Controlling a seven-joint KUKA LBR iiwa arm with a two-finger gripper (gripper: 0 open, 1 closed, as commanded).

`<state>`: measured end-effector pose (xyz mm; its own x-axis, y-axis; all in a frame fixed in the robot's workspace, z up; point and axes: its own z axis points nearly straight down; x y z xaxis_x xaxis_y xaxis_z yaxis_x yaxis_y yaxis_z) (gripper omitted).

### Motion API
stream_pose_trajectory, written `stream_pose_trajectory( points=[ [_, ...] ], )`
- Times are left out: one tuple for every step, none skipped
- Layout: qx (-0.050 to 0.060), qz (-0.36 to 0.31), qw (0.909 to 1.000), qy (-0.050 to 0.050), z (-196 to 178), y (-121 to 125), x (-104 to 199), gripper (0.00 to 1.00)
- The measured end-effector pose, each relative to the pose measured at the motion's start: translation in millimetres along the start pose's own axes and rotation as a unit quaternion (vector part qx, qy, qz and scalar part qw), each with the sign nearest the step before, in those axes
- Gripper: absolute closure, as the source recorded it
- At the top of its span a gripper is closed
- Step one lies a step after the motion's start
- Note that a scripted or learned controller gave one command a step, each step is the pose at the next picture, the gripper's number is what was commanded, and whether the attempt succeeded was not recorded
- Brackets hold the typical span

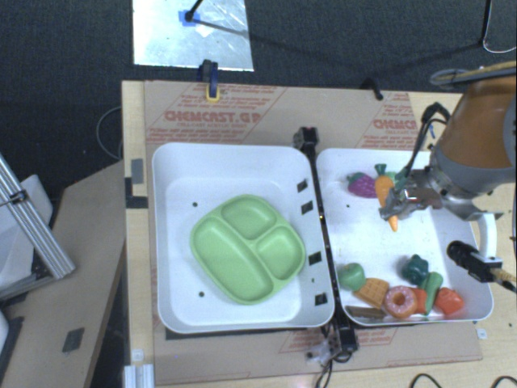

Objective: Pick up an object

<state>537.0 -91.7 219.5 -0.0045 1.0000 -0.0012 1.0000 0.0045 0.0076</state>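
Note:
My gripper is low over the upper middle of the right bin, reaching in from the right. An orange toy carrot with a green top lies across it. The carrot's body shows above the fingers and its tip pokes out below them, so the gripper looks shut on the carrot. A purple bunch of grapes lies just left of the carrot, touching or nearly touching it.
Along the right bin's front edge lie a green vegetable, a tan waffle, a pink donut, a dark green piece and a red tomato. The left bin holds a green divided plate.

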Motion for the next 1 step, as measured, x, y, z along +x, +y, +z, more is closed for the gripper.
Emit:
stream_pose_trajectory(
  points=[
    [0.002, -0.002, 1.0, 0.001, 0.9, 20.1, 40.9, 1.0]
  ],
)
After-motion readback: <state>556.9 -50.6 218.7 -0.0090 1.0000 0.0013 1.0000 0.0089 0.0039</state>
